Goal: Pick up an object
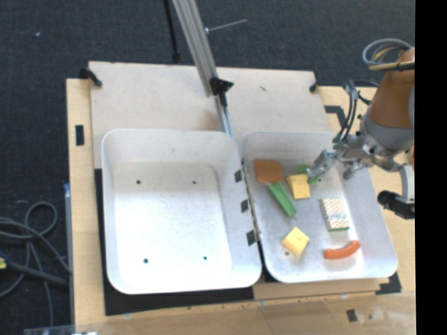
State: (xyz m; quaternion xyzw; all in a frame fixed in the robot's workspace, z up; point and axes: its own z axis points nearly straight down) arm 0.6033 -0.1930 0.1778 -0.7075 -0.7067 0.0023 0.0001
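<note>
Evidently poised low in the right bin [380, 239], the gripper [320, 167], jaws' state indiscernible, nears the yellow block [299, 186]; crowding by the green stick [281, 197] risks a deflected, missed grasp.

Brown block [268, 170], green stick [282, 198], two yellow blocks [299, 186], right bin [374, 208].

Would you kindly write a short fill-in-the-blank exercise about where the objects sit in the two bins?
1. All the loose objects lie in the ____ bin as the camera sees it.
2. The orange-red carrot lies nearest that bin's ____ edge.
3. The green stick lies just below the ____ block.
4. The gripper hangs closest to the upper of the two ____ blocks.

Missing words: right; bottom; brown; yellow
</note>
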